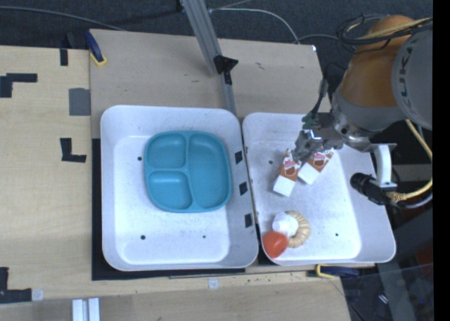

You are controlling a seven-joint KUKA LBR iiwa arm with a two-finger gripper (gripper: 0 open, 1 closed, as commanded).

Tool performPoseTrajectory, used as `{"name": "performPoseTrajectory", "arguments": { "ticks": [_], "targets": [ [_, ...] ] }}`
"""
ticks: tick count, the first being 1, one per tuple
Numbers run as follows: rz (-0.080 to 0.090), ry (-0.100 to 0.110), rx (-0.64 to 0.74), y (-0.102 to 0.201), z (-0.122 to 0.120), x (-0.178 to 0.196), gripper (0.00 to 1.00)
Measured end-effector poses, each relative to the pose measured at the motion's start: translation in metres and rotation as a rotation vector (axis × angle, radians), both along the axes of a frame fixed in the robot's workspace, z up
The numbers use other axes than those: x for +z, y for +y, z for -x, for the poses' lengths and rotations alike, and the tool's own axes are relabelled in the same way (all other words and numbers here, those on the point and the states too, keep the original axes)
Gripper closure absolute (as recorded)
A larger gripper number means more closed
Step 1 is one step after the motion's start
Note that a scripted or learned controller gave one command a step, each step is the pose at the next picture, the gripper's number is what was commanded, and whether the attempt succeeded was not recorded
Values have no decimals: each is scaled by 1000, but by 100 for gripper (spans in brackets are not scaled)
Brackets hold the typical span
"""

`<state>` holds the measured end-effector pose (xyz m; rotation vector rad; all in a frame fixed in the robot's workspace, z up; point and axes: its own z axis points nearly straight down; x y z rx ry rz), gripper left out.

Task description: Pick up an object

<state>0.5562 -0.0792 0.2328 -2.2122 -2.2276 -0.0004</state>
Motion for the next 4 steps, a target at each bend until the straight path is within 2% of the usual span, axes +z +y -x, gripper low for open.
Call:
{"name": "performPoseTrajectory", "arguments": {
  "ticks": [3, 4],
  "targets": [
    [1, 1, 0, 136, -37, -20, 100],
    [0, -1, -1, 178, -51, -11, 100]
  ]
}}
